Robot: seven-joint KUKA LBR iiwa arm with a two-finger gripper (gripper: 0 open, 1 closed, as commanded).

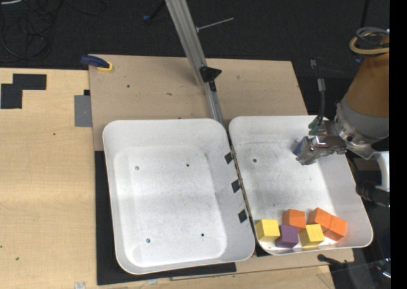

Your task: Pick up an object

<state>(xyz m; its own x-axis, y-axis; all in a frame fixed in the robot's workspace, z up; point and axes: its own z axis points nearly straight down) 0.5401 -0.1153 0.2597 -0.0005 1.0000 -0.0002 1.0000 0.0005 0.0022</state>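
A: The blocks (304,226) huddle in the right bin's (273,141) near corner, yellow, purple, orange, all touching.

B: And the gripper (308,150)?

A: Over the bin's far half, well apart from them; open or closed, I cannot tell.

B: Risk?

A: Packed that tight, it could shove neighbours and grasp nothing.

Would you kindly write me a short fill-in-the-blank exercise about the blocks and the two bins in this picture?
1. All the blocks lie in the ____ bin as the camera sees it.
2. The single purple block sits between two ____ blocks.
3. The blocks cluster at the bin's ____ edge, the one closest to the camera.
4. The hand hovers over the same bin, ____ from the blocks.

Missing words: right; yellow; near; apart
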